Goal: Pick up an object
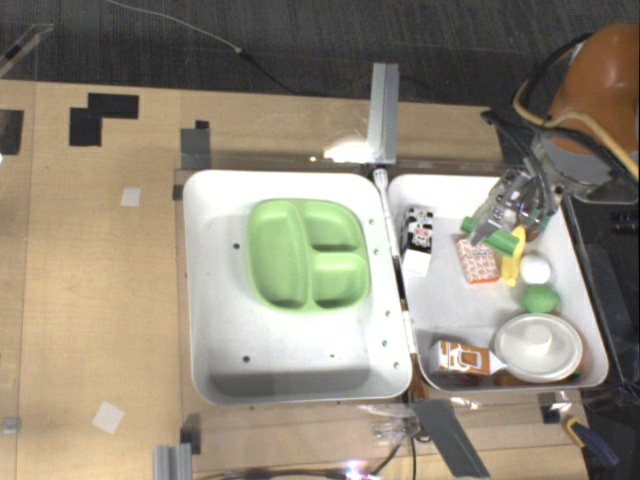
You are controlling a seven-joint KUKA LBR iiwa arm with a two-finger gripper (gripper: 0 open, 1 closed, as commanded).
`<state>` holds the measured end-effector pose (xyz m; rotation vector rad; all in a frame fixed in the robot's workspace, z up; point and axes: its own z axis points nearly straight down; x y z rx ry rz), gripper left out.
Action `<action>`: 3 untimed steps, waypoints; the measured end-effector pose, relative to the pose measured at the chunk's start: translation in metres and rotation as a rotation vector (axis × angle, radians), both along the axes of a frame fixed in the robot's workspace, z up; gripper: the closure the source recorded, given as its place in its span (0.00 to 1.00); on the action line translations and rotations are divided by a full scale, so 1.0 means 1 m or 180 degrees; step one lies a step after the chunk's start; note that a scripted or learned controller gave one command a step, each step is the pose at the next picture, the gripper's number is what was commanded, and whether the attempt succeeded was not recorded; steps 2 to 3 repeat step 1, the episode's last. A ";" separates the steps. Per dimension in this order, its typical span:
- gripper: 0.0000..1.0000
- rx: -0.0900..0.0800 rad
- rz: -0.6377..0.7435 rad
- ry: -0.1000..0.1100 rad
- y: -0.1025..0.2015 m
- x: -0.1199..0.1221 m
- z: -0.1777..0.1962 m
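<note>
Yellow-green toy (508,242), upper right bin (585,268): lies directly beneath my gripper (497,225), long axis slanting down-right; jaws' state, cannot tell.

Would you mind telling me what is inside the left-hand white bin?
The left bin holds a single green divided tray with three compartments, lying flat near the middle. Whatever lies beneath the tray is covered.
</note>
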<state>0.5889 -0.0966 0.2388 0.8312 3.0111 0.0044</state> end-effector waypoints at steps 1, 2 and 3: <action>1.00 0.0013 -0.0544 0.0038 0.013 -0.098 0.007; 1.00 0.0013 -0.0544 0.0038 0.013 -0.098 0.007; 1.00 0.0013 -0.0544 0.0038 0.013 -0.098 0.007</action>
